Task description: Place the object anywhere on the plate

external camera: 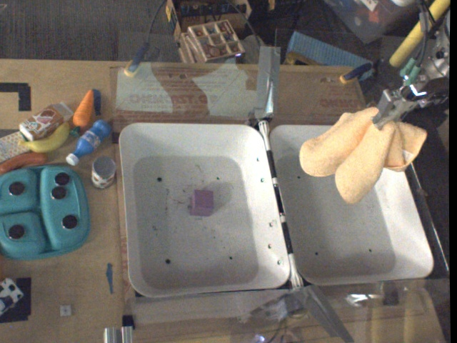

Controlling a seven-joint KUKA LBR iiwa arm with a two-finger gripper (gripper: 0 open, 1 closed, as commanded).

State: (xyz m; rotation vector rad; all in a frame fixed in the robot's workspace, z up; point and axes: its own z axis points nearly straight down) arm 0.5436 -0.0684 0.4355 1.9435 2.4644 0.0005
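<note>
A pale orange cloth [353, 156] hangs bunched in the air over the back of the right bin [371, 256], drooping in soft lobes. My gripper [385, 114] pinches its top right corner, shut on the fabric, with the arm coming in from the upper right. A small flat purple square [202, 202] lies near the middle of the left bin [143, 263]. I cannot make out a plate for certain inside either bin.
On the bench left of the bins lie a teal compartment tray [43, 209], a small can [104, 171], a blue bottle [89, 141], a carrot [86, 107] and a banana [46, 141]. A cardboard sheet [186, 91] lies behind the bins.
</note>
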